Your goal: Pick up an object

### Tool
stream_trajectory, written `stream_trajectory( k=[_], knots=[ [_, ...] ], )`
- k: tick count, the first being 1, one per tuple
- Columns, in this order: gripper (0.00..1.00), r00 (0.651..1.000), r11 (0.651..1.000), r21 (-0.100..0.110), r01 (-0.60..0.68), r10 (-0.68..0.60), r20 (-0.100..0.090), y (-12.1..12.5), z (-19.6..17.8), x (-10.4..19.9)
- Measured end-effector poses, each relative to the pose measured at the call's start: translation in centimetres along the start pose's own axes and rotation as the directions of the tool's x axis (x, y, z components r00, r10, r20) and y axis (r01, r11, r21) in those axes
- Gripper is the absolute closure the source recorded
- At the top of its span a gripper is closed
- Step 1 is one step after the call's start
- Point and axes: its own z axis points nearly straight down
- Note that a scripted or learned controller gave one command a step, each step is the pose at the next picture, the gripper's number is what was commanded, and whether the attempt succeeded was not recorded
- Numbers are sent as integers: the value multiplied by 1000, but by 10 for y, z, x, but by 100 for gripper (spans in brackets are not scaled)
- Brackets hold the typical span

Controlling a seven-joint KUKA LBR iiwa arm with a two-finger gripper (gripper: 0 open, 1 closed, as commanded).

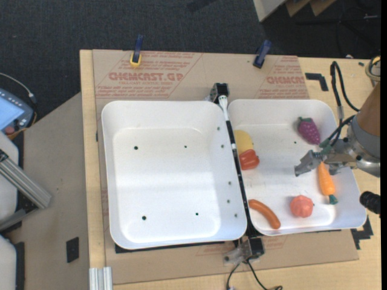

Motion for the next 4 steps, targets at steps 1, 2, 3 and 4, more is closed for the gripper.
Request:
stream_trajectory(
  k=[1,2,3,4],
  knots=[
    [0,1000,1000,-11,12,-12,-3,178,1,97],
    [100,1000,1000,-7,2,-2,3,175,-10,90],
    [100,1000,1000,-23,2,-2,3,175,-203,92],
    [100,1000,1000,-16,5,-5,0,144,-301,132]
  ],
)
